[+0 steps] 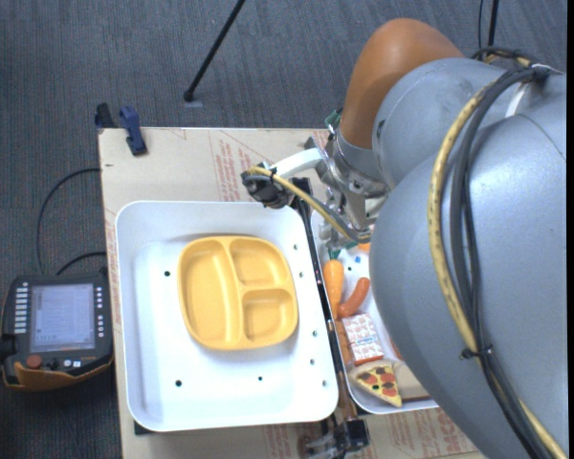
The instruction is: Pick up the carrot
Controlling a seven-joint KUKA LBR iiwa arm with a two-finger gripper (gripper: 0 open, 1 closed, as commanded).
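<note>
While the big grey arm (478, 256) hangs over the right bin (364, 398), it hides most of it. I cannot tell if its grabbing part is open or shut. The left bin (143, 247) holds a yellow tray (237, 291) with three parts. The carrot (334, 286) lies in the right bin, near its left wall, just beside a small sausage (354, 296). A pizza slice (380, 383) lies lower down.
</note>
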